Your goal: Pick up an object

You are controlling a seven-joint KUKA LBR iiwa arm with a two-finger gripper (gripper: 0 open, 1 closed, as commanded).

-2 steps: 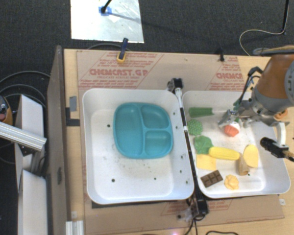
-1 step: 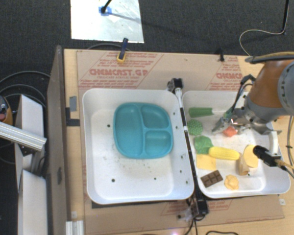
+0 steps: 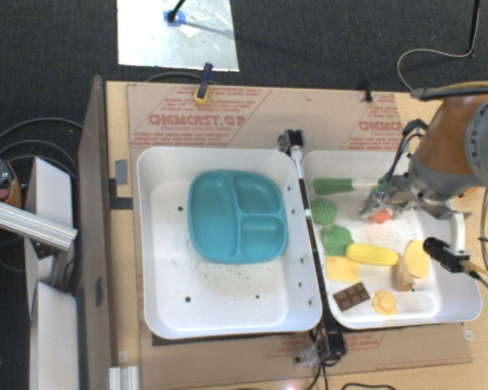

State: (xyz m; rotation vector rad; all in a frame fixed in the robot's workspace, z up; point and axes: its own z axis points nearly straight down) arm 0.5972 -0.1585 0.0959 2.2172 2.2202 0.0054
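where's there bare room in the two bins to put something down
Left bin: bare floor all around the teal divided plate, widest along the front edge and left wall. Right bin: crowded; toy foods fill its left and front, from the green piece to the chocolate bar, and the gripper hangs over the middle.

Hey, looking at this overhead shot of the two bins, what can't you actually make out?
- Hand, camera view: too small and cluttered to tell its state, or if it grips the small orange-red piece beneath.
- Grey arm with orange band: cut off by the right edge.
- Tan rounded object: partly hidden behind the pale yellow wedge; identity unclear.
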